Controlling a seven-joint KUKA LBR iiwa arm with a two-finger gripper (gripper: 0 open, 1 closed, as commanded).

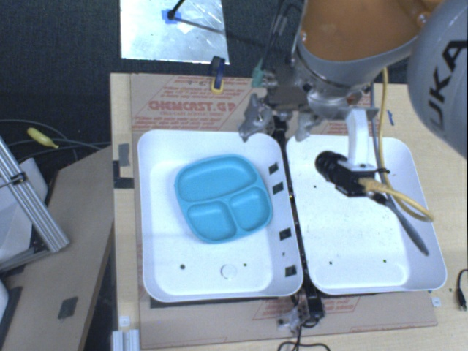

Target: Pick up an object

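A light blue divided plate (221,197) with three compartments lies flat in the middle of the left bin (162,254). My gripper (278,125) hangs over the far end of the seam between the two bins, up and to the right of the plate and apart from it. Its two grey fingers (253,121) are spread open with nothing between them. The big grey and orange arm fills the top right above it.
The right bin (358,262) lies beside the left one, with black clips (281,210) along the shared seam. A cardboard sheet (183,104) lies under both bins. A foil sheet (172,20) sits behind the bench.
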